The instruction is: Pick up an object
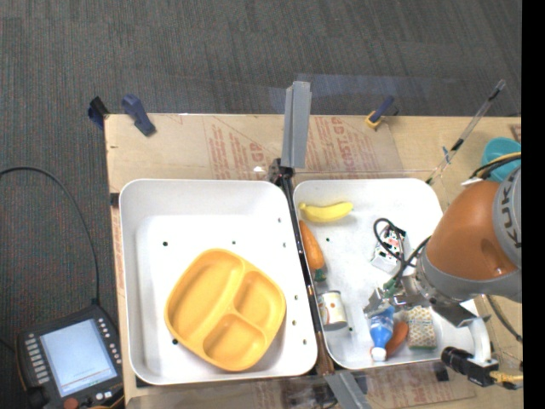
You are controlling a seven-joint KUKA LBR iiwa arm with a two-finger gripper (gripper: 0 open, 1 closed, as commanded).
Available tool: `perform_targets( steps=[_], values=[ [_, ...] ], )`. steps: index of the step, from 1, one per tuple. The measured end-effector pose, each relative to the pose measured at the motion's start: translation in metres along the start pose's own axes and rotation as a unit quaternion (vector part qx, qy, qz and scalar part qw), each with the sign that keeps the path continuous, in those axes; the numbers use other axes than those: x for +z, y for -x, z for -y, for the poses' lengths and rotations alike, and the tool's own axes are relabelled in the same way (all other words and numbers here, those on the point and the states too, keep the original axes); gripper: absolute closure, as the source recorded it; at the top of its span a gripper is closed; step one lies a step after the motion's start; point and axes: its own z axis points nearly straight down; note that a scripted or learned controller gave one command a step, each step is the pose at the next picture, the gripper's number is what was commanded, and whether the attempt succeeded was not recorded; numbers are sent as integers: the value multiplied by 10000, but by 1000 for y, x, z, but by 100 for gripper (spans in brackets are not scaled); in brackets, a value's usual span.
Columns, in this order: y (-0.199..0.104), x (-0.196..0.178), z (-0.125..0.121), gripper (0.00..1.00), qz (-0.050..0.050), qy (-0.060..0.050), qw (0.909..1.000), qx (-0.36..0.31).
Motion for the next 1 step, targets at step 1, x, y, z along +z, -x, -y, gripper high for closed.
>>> perform_targets(
  steps=[1],
  values=[
    [-53, -134, -16, 100, 14, -20, 9996, 290]
  ],
)
